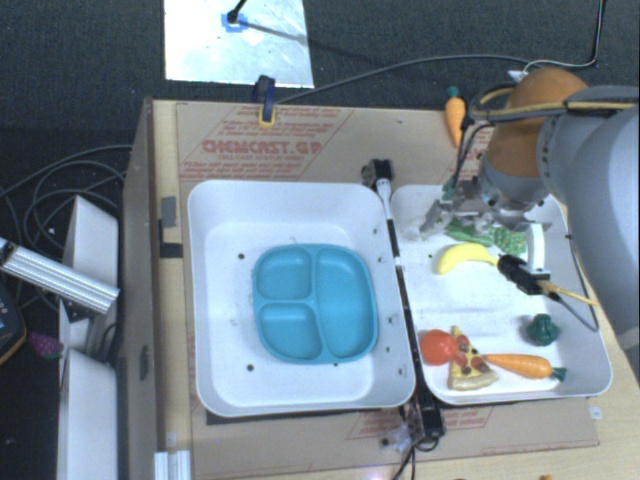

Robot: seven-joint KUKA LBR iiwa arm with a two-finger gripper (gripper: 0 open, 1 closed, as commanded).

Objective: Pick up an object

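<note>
We see the gripper (452,213) low over the far end of the right bin (480,308), reaching in from the right on the grey arm (590,138). We cannot tell whether it is open or closed, and we see nothing held in it. The pickable toys are all in that right bin. A leafy green toy (490,236) lies just beside the gripper, on its near side, and a yellow banana (463,258) lies just next to that. Toward the near end we note a red tomato (436,346) touching a pizza slice (468,366). An orange carrot (518,365) lies on its side by the pizza, and a dark green piece (542,329) sits near the right wall. The left bin (220,228) holds a blue divided plate (313,301), lying flat. A second carrot (455,118) lies on the table (300,138) beyond the right bin.
</note>
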